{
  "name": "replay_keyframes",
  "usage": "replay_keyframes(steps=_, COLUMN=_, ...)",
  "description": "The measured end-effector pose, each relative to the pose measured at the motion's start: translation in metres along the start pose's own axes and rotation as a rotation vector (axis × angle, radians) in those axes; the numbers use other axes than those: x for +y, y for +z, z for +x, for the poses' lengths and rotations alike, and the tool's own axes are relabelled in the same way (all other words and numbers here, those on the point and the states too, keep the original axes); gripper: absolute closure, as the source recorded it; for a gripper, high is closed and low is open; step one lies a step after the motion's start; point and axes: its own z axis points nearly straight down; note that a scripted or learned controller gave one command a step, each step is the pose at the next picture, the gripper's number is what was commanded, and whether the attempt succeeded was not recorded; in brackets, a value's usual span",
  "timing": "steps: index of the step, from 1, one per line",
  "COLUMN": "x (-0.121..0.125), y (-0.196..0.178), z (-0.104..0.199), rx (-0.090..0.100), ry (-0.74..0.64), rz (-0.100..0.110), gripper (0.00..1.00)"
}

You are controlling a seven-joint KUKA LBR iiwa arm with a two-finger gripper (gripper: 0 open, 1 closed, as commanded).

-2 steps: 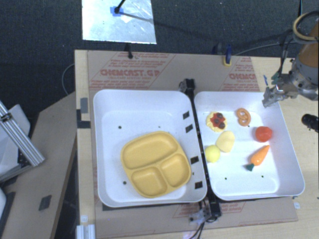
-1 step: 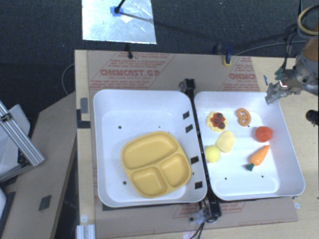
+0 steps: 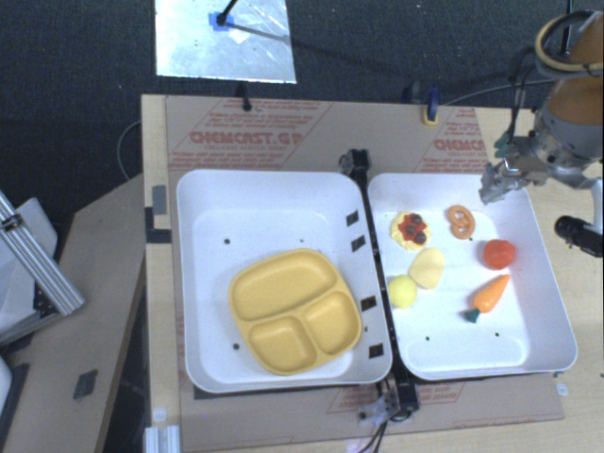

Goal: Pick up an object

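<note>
The right bin [image 3: 528, 347] holds several toy foods: a small pizza slice [image 3: 411, 230], a pretzel [image 3: 461, 221], a red tomato [image 3: 499, 253], an orange carrot [image 3: 489, 294], a pale yellow chip-like piece [image 3: 427, 268] and a yellow lemon [image 3: 402, 292]. My gripper [image 3: 497, 183] hangs over the bin's far right corner, above and to the right of the pretzel. Nothing shows between its fingers.
The left bin [image 3: 203, 253] holds a yellow divided plate [image 3: 294, 308]. A black divider [image 3: 373, 253] runs between the bins. A shiny metal sheet [image 3: 225, 26] lies beyond the bench, and an aluminium frame [image 3: 33, 262] stands at the left.
</note>
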Motion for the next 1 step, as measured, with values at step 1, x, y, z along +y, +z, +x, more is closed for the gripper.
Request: replay_keyframes(steps=1, x=-0.0058, y=0.0086, z=0.0517, rx=0.000, ry=0.000, rz=0.001, gripper=1.00)
